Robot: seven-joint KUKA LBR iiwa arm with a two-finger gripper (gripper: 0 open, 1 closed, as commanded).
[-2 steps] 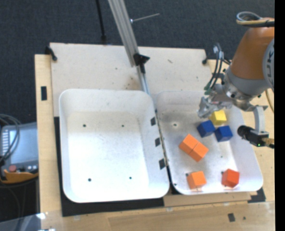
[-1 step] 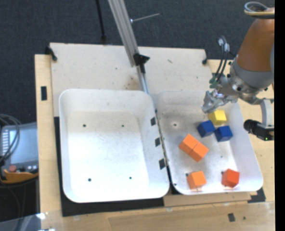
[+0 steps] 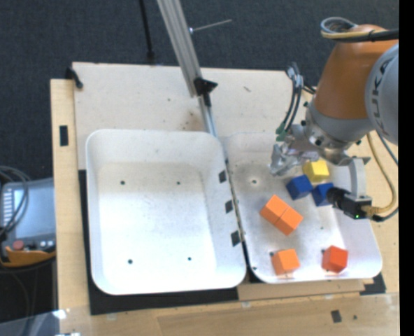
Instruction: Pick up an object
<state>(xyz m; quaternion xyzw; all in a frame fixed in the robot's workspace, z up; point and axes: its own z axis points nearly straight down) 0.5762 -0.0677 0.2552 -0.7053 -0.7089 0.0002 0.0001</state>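
Blocks lie in the right bin (image 3: 259, 275): yellow block (image 3: 317, 169), blue block (image 3: 298, 186), orange block (image 3: 282, 213). The gripper (image 3: 285, 158) hangs beside the yellow one; nothing looks lifted, so the pick remains.

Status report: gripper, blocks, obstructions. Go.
Gripper low over right bin, fingers unclear. Yellow block and blue blocks beside it, none seen held. Orange blocks nearer the front.
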